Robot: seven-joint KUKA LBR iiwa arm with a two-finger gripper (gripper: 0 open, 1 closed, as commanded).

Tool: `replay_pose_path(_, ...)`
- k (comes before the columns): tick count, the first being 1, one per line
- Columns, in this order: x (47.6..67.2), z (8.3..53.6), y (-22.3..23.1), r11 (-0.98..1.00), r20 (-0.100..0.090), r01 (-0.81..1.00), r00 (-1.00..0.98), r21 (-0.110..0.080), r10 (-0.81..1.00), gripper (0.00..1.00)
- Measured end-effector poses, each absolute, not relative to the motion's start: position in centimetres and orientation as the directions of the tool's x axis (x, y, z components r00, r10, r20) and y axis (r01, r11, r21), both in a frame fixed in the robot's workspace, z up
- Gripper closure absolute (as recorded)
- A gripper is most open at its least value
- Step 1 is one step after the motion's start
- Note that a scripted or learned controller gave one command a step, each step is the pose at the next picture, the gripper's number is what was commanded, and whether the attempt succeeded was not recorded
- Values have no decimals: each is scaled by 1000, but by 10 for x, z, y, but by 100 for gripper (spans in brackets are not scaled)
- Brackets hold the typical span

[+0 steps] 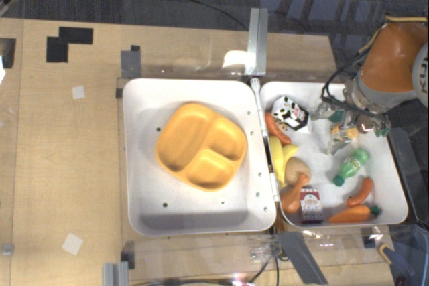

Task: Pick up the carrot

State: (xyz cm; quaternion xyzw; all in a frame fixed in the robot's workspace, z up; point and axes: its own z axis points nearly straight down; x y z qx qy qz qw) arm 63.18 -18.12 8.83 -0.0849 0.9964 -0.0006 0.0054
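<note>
Nearest, the carrot (351, 214) lies along the right bin's (399, 179) front wall, at about five o'clock. Beyond it sits a green bottle (350, 166). Farther back, the end effector (347, 129) hangs over the bin; its opening cannot be told.

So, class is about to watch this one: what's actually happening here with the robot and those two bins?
The arm reaches in from the right, its hand over the right bin, above a green bottle. The carrot it is meant to pick up lies untouched at that bin's near edge, among other toy food. The left bin holds a yellow divided plate.
</note>
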Motion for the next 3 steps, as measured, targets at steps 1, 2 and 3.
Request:
replay_pose_path(1, 672, 91, -177, 893, -9, -450, -893, -8, -450, 0)
replay_pose_path(2, 630, 89, -175, 725, -7, -689, -725, -10, -689, 0)
replay_pose_path(3, 619, 88, -177, 618, -5, -786, -618, -10, -786, 0)
